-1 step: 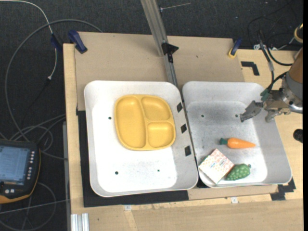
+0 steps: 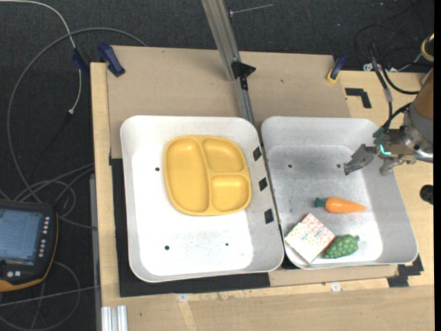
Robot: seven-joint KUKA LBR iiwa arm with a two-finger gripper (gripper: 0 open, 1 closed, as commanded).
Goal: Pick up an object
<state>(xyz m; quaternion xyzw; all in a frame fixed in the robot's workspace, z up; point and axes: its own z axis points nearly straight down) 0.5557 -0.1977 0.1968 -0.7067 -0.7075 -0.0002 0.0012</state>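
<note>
Pincer (image 2: 372, 158) hangs spread and empty over the right bin (image 2: 303, 133), toy carrot (image 2: 342, 205) just below it (nothing picked yet, whole grasp remains).

Robotics lab: plywood surface (image 2: 172, 81) on dark carpet; loose cables (image 2: 41, 19) upper left; teach pendant (image 2: 24, 243) lower left; aluminium camera mast (image 2: 220, 26) top centre.

Yellow tray (image 2: 207, 174) in left bin (image 2: 138, 205), carrot (image 2: 342, 205) in right bin (image 2: 400, 219), gripper (image 2: 371, 158) above, seemingly empty
</note>
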